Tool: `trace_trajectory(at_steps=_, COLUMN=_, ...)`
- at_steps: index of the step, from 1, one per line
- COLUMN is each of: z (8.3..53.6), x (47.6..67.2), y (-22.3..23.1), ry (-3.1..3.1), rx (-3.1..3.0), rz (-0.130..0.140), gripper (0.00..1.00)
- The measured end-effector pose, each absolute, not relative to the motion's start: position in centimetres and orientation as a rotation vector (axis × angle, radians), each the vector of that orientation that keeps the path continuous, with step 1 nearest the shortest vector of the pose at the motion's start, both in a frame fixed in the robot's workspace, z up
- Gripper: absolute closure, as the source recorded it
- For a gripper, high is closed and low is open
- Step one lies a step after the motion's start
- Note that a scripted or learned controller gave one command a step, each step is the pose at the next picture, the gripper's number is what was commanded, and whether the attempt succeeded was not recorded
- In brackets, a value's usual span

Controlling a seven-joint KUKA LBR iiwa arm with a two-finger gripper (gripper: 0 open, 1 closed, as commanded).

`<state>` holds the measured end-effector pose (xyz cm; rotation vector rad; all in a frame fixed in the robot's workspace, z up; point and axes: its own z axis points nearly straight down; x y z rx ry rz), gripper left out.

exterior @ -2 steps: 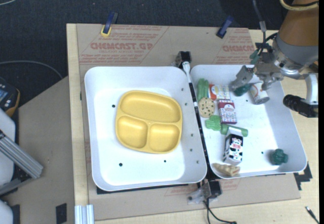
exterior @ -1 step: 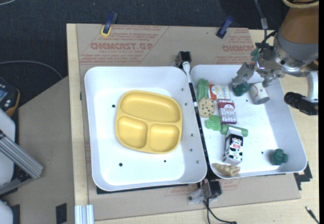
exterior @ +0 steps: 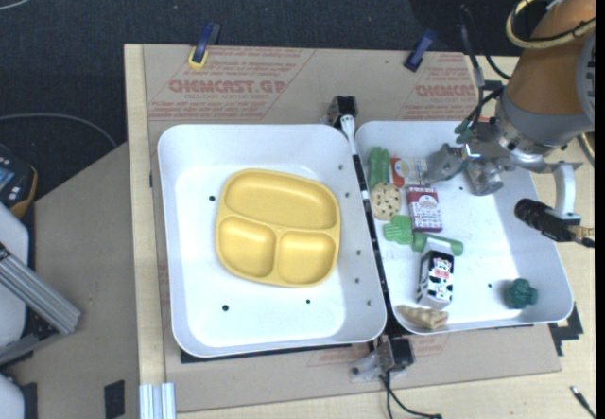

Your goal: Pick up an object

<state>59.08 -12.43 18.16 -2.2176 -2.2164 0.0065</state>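
- Tan scrap [exterior: 423,316] at right bin's [exterior: 558,268] lower rim; cow box [exterior: 436,278] just above.
- Red box [exterior: 424,209], long axis vertical, lies lower left of gripper [exterior: 463,165].
- Fingers: spread uncertain; nothing visibly held.

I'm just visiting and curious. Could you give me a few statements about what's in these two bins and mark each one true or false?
1. The yellow divided plate lies in the left bin. True.
2. The yellow plate has three compartments. True.
3. The black-and-white cow toy sits in the left bin. False: it lies in the right bin, near its front edge.
4. The claw hangs over the right bin. True.
5. The dark green lump is between the claw's fingers. False: it lies alone near the right bin's front right corner, apart from the claw.
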Motion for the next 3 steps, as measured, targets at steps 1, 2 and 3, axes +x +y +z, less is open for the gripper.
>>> trace_trajectory(at_steps=1, z=13.7, x=59.6, y=-12.7, ry=-2.218, rx=-2.218, rz=0.004, gripper=0.0)
trace_trajectory(at_steps=2, z=8.3, x=59.5, y=-12.6, ry=-2.217, rx=-2.217, rz=0.006, gripper=0.0)
trace_trajectory(at_steps=3, z=9.8, x=59.7, y=-12.6, ry=-2.22, rx=-2.223, rz=-0.001, gripper=1.0)
